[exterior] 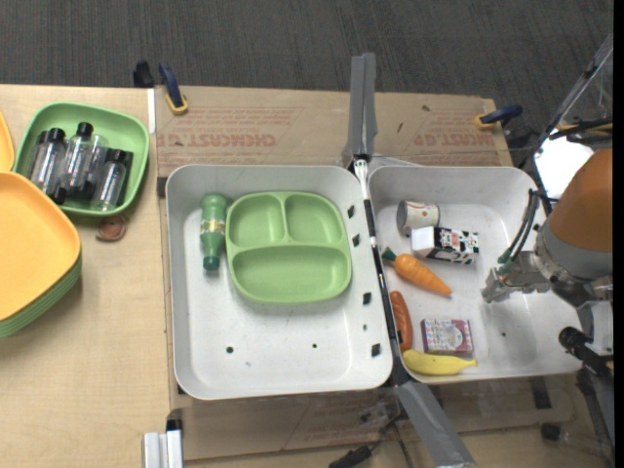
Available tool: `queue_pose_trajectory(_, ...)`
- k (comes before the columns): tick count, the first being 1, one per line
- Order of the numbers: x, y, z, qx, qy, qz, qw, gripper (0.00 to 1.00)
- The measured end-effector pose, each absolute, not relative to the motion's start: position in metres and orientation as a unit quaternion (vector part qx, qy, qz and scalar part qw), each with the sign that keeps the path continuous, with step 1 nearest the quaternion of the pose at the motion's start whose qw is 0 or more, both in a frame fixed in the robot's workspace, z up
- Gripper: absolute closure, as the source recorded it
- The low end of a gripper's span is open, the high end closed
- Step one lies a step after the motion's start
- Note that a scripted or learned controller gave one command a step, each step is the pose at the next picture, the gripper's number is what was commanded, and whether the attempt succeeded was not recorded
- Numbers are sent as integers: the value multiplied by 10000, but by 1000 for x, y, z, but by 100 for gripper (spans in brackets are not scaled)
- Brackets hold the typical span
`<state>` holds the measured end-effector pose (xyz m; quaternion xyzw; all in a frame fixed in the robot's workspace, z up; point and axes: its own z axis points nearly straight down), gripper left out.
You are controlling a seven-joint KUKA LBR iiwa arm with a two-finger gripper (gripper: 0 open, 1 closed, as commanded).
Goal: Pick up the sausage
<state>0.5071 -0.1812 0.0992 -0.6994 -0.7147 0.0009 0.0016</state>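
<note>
The sausage [400, 320] lies against the right bin's [507, 354] left wall, its long side running front to back, beside the banana [439, 362]. The gripper [507, 283] hangs off to its right, across the bin; whether it is clenched I cannot tell.

Showing reddish-orange on the slim sausage [400, 320], bright orange on the tapered carrot [422, 272], yellow on the curved banana [438, 363], black-and-white cow patches on the small carton [455, 245], pale green on the divided plastic tray [289, 247].
</note>
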Motion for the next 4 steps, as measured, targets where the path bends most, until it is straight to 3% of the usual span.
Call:
queue_pose_trajectory(1, 485, -221, 91, -8273, -5617, 13, 11, 100)
queue_pose_trajectory(2, 476, -160, 90, -8996, -4367, 20, 23, 100)
queue_pose_trajectory(3, 476, -209, 91, -9233, -3842, 19, 11, 100)
queue_pose_trajectory(4, 476, -148, 90, -9624, -2717, 28, 19, 100)
